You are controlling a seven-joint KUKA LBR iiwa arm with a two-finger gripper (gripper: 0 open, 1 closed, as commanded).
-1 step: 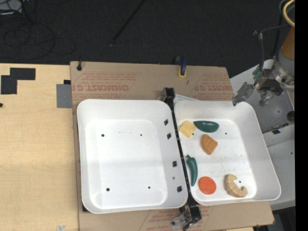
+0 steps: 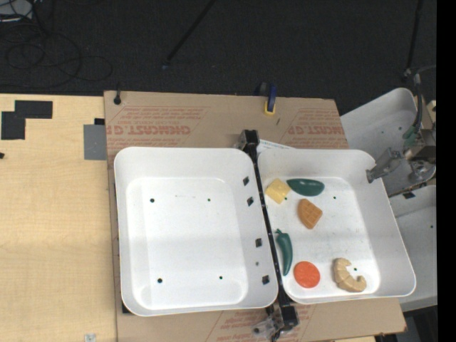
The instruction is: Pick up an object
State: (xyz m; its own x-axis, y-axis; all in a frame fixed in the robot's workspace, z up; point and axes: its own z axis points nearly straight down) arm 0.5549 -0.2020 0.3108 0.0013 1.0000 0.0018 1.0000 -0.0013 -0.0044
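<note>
Gripper (image 2: pixel 412 164) sits at the right edge, just outside the right bin (image 2: pixel 388 212); jaw state can't be told from this angle (too small and cluttered). All objects lie in the right bin: yellow block (image 2: pixel 277 190) beside dark green piece (image 2: pixel 306 187), tan bread piece (image 2: pixel 309 214) below them, green pepper (image 2: pixel 284 251) along the left wall, red-orange disc (image 2: pixel 307 274), beige croissant (image 2: pixel 349 275) near the front. Nothing held.

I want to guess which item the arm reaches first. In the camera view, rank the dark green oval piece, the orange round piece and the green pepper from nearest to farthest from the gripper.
From the gripper at the right bin's far right edge:
1. Dark green oval piece, far side of the bin.
2. Orange round piece, near side.
3. Green pepper, along the divider on the left.
</note>
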